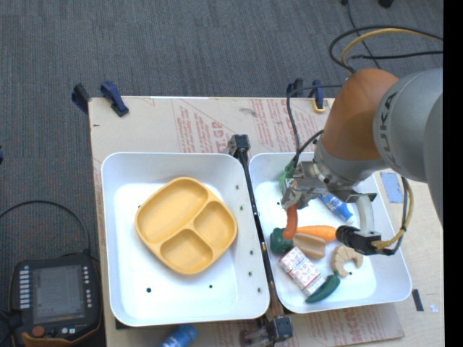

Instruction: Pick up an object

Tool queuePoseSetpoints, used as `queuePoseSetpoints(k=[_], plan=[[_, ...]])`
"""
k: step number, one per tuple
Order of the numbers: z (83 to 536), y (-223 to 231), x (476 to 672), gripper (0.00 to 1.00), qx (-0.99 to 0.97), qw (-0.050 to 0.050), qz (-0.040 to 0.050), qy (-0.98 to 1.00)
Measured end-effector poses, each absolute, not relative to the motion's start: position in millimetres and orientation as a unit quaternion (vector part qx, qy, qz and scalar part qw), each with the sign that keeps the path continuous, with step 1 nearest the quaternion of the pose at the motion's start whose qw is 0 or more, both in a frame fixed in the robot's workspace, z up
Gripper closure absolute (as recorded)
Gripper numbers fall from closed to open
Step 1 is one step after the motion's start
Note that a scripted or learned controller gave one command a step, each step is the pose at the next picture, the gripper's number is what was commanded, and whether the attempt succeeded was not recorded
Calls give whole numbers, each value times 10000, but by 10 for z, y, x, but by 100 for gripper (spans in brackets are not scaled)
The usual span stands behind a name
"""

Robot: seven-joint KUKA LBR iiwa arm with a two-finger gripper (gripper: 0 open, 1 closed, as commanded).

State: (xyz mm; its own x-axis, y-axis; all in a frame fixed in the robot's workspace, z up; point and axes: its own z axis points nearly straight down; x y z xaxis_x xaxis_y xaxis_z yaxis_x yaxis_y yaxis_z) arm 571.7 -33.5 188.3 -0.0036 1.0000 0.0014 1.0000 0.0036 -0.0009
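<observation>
In the right bin, the gripper hangs over the upper left part of the floor, below the grey arm and its orange band. Whether the gripper is released or clenched cannot be told from this view.

Directly below the gripper, an orange, carrot-like piece runs down from the gripper's lower end, with its long axis near vertical in the view. Whether this piece is gripped cannot be told. Its lower end is just beside a dark green item near the bin's left wall.

A second orange carrot lies to the lower right of the gripper. Its long axis is near horizontal, with the tapered end pointing right toward a black part.

Below it lie a tan wedge, a red-and-white box, a green pepper and a curled tan item. A blue-and-white item lies to the right of the gripper.

The left bin holds a yellow divided plate, well apart from the gripper.
</observation>
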Motion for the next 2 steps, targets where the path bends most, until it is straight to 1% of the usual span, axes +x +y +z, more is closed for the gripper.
queuePoseSetpoints(k=[1, 2], plan=[[1873, -500, 4991, 100, -7073, 15, 5, -7069], [1873, -763, 4757, 100, -7076, 15, 4, -7067]])
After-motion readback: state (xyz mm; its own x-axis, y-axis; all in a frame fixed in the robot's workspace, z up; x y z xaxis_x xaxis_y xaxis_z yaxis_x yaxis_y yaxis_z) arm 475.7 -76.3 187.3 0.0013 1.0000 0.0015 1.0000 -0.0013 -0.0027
